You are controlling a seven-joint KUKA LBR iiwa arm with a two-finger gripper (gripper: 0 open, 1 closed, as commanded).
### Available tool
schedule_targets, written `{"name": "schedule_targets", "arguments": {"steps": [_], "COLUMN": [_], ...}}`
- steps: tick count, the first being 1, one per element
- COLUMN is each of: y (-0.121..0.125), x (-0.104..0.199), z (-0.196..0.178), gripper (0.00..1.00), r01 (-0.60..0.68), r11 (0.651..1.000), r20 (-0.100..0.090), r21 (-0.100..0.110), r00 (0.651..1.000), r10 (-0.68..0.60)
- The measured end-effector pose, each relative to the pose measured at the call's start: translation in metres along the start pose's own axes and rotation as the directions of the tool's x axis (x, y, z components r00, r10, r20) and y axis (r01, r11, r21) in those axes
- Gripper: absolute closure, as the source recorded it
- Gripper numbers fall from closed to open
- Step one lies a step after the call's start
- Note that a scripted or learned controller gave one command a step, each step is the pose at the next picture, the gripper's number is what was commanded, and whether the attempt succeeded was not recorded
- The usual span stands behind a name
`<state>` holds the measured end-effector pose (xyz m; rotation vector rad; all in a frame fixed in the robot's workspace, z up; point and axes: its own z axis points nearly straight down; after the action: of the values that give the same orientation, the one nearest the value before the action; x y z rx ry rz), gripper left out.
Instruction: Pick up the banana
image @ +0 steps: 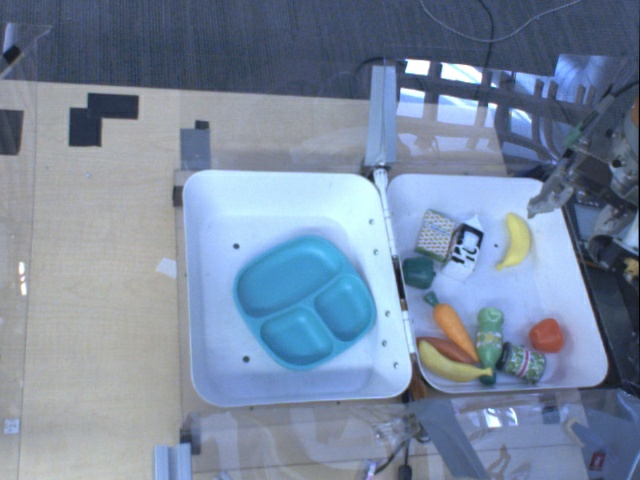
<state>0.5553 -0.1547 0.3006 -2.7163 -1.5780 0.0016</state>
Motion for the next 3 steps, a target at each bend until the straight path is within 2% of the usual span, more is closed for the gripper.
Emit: {"name": "schedule_targets", "arguments": {"steps": [1,2,3], "y": [-0.003,0.053,0.084], "x": [-0.003,-0.012,0.006], "z": [0.107,0.122,0.207], "gripper": [0.0,0.0,0.0], "r01": [0.052,0.087,0.097], "r11": [0.999,0.996,0.995], "r20": [0.001,0.001,0.0], "r21": [0.004,0.003,-0.001], "r00": [0.999,0.996,0.995], "r10": [-0.052,-0.087,-0.097]}}
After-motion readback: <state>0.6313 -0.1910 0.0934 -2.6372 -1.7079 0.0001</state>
